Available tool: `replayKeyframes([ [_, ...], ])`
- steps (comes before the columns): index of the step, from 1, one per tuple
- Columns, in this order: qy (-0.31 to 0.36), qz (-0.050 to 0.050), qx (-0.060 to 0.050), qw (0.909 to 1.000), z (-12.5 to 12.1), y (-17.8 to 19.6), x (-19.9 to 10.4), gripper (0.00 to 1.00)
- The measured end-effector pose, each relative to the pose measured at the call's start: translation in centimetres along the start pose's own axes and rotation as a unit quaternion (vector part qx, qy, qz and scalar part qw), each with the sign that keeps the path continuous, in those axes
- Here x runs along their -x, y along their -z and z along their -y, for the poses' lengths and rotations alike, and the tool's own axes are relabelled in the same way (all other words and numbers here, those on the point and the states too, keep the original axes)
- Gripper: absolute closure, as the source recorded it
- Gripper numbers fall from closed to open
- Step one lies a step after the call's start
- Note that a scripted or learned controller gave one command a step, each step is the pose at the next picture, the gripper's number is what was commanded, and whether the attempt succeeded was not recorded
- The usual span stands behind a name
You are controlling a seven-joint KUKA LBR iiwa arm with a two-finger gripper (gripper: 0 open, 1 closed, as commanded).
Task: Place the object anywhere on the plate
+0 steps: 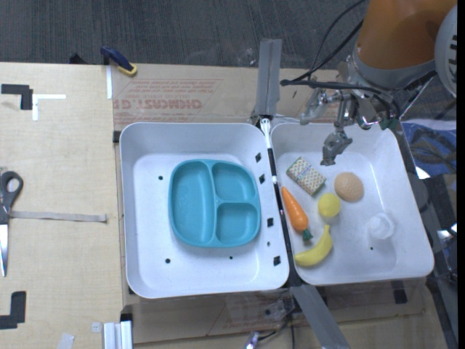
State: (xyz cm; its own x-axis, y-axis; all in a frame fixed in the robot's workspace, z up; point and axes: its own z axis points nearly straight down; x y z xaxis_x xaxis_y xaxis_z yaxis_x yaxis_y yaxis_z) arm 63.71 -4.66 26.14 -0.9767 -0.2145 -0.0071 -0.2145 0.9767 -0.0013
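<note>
A teal divided plate (215, 203) lies in the left bin (145, 217). The right bin (407, 217) holds a patterned block (306, 176), an orange carrot (294, 208), a yellow lemon (329, 205), a tan round bun (349, 186), a banana (317, 249) and a clear cup (380, 227). My gripper (333, 147) hangs over the back of the right bin, above and right of the patterned block, with nothing seen between its fingers.
Scissors (7, 195) lie on the bench at the far left. A grey bar (267, 78) stands behind the gap between the bins. Cables run from the arm at the upper right.
</note>
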Motion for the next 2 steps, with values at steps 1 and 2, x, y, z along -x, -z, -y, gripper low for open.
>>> replayKeyframes([
  [1,-0.002,0.003,0.000,1.0000,0.1,1.0,0.1,1.00],
  [2,0.183,-0.002,0.002,0.9831,-5.2,-4.7,-10.0,1.00],
])
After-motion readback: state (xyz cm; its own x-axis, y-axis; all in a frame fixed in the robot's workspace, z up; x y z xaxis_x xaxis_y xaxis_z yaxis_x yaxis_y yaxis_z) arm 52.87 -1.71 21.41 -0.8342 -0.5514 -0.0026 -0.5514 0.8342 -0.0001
